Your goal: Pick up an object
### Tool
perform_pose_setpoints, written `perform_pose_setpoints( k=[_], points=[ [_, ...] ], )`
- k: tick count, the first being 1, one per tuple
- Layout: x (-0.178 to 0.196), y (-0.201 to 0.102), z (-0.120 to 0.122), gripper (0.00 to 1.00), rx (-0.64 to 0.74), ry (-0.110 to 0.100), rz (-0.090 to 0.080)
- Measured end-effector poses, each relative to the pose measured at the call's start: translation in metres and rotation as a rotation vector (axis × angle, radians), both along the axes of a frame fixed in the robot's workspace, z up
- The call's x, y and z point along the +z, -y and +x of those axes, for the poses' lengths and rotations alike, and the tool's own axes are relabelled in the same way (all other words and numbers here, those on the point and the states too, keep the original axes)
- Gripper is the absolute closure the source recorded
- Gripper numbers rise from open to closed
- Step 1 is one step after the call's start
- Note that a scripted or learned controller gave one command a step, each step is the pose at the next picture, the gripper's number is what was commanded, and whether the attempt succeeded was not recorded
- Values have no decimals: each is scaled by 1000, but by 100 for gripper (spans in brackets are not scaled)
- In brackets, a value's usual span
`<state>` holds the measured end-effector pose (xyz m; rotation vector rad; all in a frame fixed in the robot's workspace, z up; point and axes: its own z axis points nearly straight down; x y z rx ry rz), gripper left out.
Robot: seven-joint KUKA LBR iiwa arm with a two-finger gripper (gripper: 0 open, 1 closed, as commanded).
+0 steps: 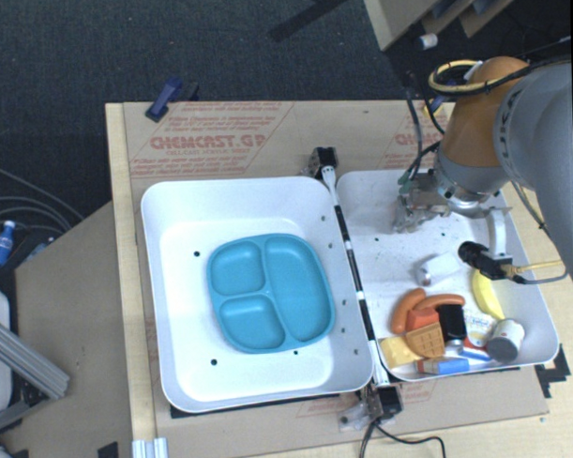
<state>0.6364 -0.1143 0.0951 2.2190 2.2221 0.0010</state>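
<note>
Approach step: I see gripper (pixel 412 210) low over bare upper floor of right white bin (pixel 379 187); finger state I cannot tell. Candidate objects, orange curved toy (pixel 423 310) and yellow banana (pixel 487 294), clustered at bin's near end. Next I judge: travel toward cluster, descend.

Counts on the bench

Two white bins: the left bin (pixel 166 274) mid-frame and the right bin (pixel 379 187) at right. One blue divided plate (pixel 270 292) with three compartments lies in the left one. Lower right of the frame, in the right bin's heap: one banana (pixel 487 295), one orange toy (pixel 423 311), one waffle-like piece (pixel 425 342), one black block (pixel 452 322), one blue marker (pixel 445 366), one grey cylinder (pixel 504 338). One arm (pixel 508 122) at upper right. One blue clip (pixel 164 100) at upper left.
</note>
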Motion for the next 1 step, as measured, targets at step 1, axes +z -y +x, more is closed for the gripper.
perform_pose_setpoints(
  k=[1],
  points=[
    [0, 0, 0, 0, 0, 0, 0]
  ],
)
